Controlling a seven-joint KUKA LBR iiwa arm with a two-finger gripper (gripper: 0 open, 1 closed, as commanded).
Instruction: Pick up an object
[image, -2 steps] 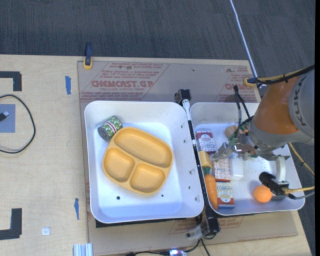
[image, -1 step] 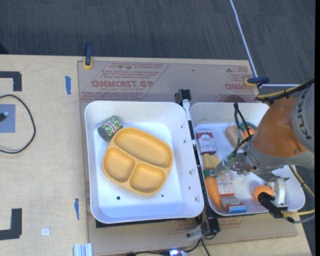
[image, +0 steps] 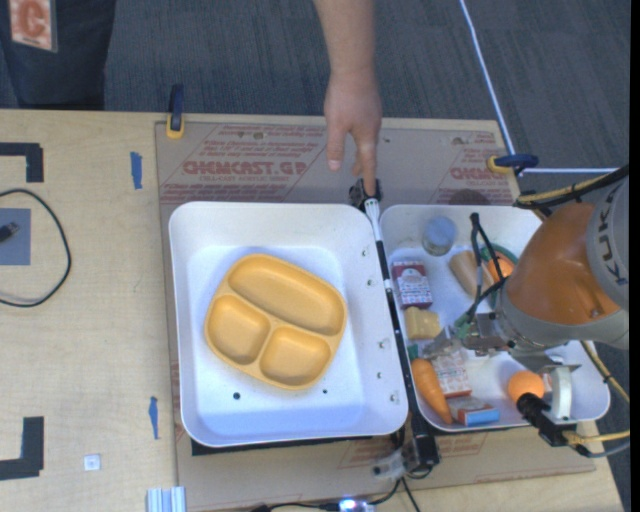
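From the camera above the bench, two shallow white bins are being seen side by side on a sheet of printed cardboard laid over the wooden bench. The left bin is being occupied by a yellow divided tray with three compartments, lying near the bin's middle.

The right bin is being used as the landmark here. The arm, with its orange band, is being reached in over the bin's right half, and the gripper is being held low near the bin's centre, among the objects. Whether its fingers are spread or pressed together cannot be told, since they are blurred into the clutter, and nothing is being clearly pinched.

Toward the bin's far end, a small grey-blue round object is lying, and just nearer from it a red-and-white packet is resting along the bin's left wall. At the bin's near-left corner a carrot-like orange object is lying beside a flat printed packet. An orange ball is resting toward the bin's near-right part.

Beyond the bin's far-left corner, a person's hand is being held over the cardboard, fingers pointing down.
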